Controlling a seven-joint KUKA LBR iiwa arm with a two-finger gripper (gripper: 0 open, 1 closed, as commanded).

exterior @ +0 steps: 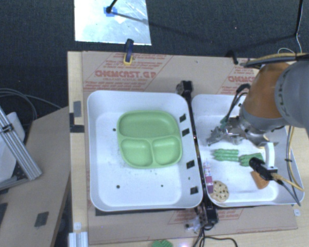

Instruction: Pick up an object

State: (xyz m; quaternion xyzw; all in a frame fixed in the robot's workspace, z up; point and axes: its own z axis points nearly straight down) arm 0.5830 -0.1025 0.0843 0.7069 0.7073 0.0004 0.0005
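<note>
Overhead, glossy green 3-compartment tray [148, 139] in left bin [100, 153], knobbly green bean pod [226, 154] beside metal tool [216, 136]; tool's grip unclear

From my remote seat, I see the arm [293, 89] as a bulky rounded grey shell with a smooth matte finish. A wide orange band [262, 94] wraps it above the wrist. Below that, a grey collar narrows toward the gripper [216, 136], which is bare silvery metal. Thin dark cables [236, 99] loop beside the orange band.
</note>
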